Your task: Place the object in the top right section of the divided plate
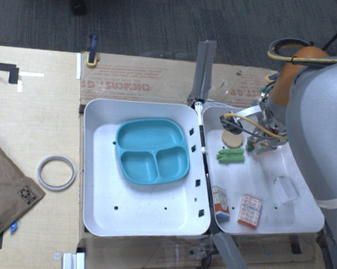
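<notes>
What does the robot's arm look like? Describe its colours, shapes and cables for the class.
The bulky, rounded grey arm narrows to an orange band above the wrist. A yellow-and-black cable loops over that band. The small grey metal pincer sits at the tip.

we see our grey arm (319,129) reaching in over the right edge of the counter (33,111), its broad rounded link running along that side from the far edge toward the near one. the orange band (298,68) sits above the wrist (275,103), near the counter's far right corner. from there the wrist bends down and toward the counter's left, ending in our claw (263,143). the claw hangs low over the counter's right half, closer to the far edge than the near. we cannot make out its state.
</notes>
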